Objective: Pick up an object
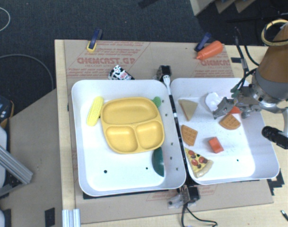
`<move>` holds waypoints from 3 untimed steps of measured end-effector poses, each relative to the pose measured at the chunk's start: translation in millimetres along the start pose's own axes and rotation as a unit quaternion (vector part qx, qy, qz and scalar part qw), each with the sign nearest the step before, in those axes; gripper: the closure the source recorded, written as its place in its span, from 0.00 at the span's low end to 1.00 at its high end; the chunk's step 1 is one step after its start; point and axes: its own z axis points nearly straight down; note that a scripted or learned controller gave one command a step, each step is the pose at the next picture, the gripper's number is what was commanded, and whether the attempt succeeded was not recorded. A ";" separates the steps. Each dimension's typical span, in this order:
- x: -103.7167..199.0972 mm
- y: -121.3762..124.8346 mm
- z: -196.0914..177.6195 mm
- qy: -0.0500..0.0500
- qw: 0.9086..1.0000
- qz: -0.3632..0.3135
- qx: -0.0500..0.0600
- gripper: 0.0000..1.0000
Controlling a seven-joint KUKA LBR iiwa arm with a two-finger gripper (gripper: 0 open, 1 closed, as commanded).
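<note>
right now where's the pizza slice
In the camera view, the pizza slice lies in the right bin, at its near-left corner, just below the square cracker and left of the red block.

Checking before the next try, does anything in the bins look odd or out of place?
A dark green piece is half tucked under the yellow divided plate in the left bin. A small black-and-white toy lies outside the bins on the bench.

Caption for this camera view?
Gripper hovers over toy food in the right bin; yellow divided plate sits in the left bin.
</note>
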 end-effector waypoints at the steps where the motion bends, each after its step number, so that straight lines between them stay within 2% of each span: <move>1: 0.2 2.9 -7.1 -0.001 1.000 -0.001 -0.007 0.00; 2: 4.2 3.7 56.0 0.000 1.000 -0.001 -0.004 0.00; 3: 6.0 -0.9 100.1 0.000 1.000 -0.001 -0.004 0.00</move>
